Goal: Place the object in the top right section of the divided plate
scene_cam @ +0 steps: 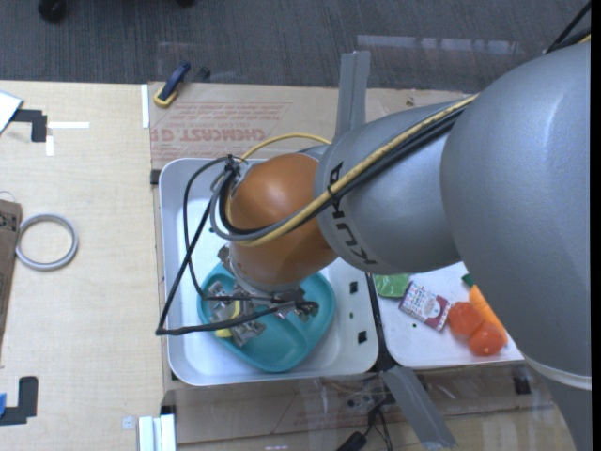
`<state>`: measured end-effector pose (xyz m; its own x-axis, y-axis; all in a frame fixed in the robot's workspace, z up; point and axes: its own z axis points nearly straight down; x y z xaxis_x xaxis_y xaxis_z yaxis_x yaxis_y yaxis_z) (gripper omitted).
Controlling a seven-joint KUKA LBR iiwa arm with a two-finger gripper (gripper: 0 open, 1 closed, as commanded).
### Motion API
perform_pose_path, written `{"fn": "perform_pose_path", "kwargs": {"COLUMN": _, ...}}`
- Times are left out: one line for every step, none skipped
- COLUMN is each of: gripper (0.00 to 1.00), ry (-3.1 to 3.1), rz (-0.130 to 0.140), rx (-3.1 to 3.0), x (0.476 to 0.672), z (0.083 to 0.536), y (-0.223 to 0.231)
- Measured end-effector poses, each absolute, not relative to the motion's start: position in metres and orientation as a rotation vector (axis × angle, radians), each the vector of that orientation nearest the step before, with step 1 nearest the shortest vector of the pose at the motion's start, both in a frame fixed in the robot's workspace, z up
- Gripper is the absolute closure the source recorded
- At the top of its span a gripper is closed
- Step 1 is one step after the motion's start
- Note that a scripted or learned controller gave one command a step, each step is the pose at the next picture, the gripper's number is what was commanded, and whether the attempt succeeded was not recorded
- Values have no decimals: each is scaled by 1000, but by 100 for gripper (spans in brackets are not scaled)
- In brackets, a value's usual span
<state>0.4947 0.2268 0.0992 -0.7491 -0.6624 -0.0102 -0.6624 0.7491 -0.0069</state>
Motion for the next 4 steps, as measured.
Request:
{"fn": "perform_pose_path", "kwargs": {"gripper": 100, "ry": 2954, "rz": 1, "rx": -1060, "x": 544, "z": 124, "y": 191}}
{"fn": "perform_pose_path", "kwargs": {"gripper": 100, "ry": 2831, "rz": 3, "rx": -1359, "x": 499, "z": 96, "y": 221}}
{"fn": "perform_pose_path", "kwargs": {"gripper": 100, "ry": 2683, "rz": -12, "rx": -1610, "x": 487, "z": 95, "y": 218}}
{"fn": "perform_pose_path", "kwargs": {"gripper": 100, "ry": 2474, "rz": -13, "rx": -1919, "x": 485, "z": 95, "y": 215}}
